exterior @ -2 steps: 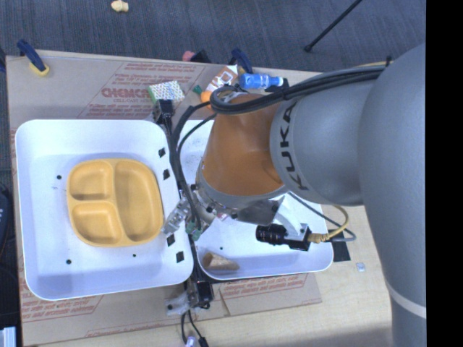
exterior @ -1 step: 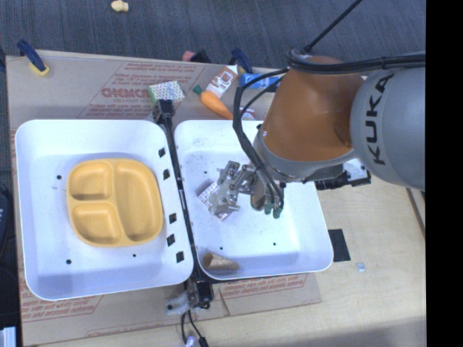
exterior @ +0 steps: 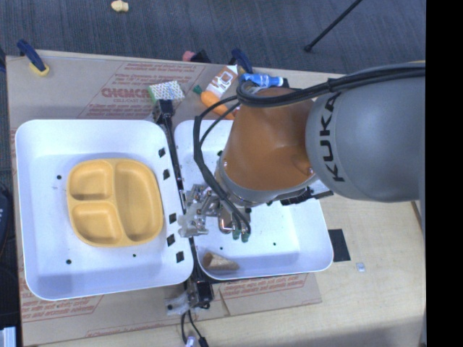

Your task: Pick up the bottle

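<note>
Near edge: a small brown object (exterior: pixel 219 264) lies at the six o'clock rim of the right bin (exterior: pixel 311 248), just below my gripper.
My gripper: my gripper (exterior: pixel 217 219) hangs low over the right bin's nine o'clock side, beside the wall it shares with the left bin (exterior: pixel 36 194). Whether it is spread or pressed together I cannot tell; nothing shows pinched in it.
My arm: the orange band (exterior: pixel 264 147) and grey body cover most of the right bin.
Left bin: a yellow divided tray (exterior: pixel 113 200) rests in its middle, at nine o'clock from my gripper.
Bottle: the bottle (exterior: pixel 219 85), orange and white, lies outside both bins on the cardboard (exterior: pixel 108 92) at the far edge, partly behind my arm.
Key relation: from my gripper the bottle lies at twelve o'clock, well apart. Its long axis seems to run from seven to one o'clock.
Judgement: I must lift clear and reach past the bin's far rim.
</note>
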Motion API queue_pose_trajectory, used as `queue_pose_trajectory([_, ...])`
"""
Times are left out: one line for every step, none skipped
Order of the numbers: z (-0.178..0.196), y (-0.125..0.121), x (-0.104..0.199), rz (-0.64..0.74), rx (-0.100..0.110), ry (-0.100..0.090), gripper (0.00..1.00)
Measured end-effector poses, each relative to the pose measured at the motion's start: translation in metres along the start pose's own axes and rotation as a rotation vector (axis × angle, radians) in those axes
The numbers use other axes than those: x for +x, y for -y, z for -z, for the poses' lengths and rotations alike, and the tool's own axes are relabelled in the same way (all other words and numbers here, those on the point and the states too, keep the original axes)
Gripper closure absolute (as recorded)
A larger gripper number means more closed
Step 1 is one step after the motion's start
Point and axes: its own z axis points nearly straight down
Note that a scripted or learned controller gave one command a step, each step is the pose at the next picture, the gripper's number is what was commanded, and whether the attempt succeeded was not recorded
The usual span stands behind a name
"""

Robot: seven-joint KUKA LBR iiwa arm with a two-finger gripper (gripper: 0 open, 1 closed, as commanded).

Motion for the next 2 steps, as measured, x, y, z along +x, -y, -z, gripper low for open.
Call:
queue_pose_trajectory([-0.021, -0.055, 0.007, 0.233, 0.001, -0.002, 1.0])
queue_pose_trajectory([-0.014, -0.073, 0.004, 0.288, 0.0, 0.001, 1.0])
